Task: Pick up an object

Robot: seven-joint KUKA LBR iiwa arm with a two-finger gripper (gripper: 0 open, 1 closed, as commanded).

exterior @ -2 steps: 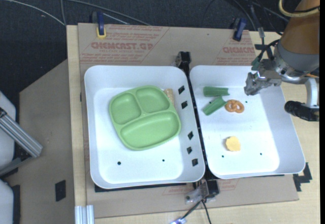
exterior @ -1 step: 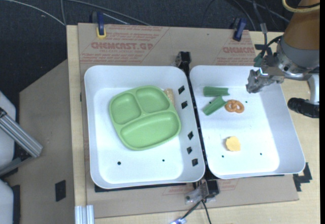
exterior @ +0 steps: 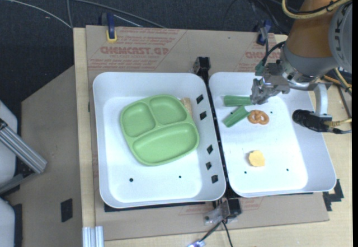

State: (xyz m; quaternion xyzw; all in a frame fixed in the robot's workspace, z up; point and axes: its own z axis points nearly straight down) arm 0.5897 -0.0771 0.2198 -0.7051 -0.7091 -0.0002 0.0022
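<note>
1. The worktop (exterior: 140, 44) is a brown board carrying two shallow white bins side by side, the left bin (exterior: 106, 128) and the right bin (exterior: 313, 167).
2. The arm (exterior: 319, 22) reaches in from the right, its orange band above the wrist, and its hand (exterior: 260, 93) hangs over the far part of the right bin.
3. Whether the hand is open or closed cannot be told from this angle, and nothing can be seen gripped in it.
4. Two green strips (exterior: 237, 108) lie crossed on the floor of the right bin, just beside and partly under the hand; one runs level toward the hand, the other slants down to the left.
5. A brown pretzel (exterior: 258, 117) lies just below the hand, touching or nearly touching the slanted green strip.
6. A small yellow piece (exterior: 256, 158) sits nearer the front of the same bin, well apart from the hand.
7. The left bin holds a green divided plate (exterior: 159, 129), lying flat, with a small tan object (exterior: 186, 107) at its far right edge.
8. A black clip (exterior: 201, 64) sits at the far end of the seam between the bins.
</note>
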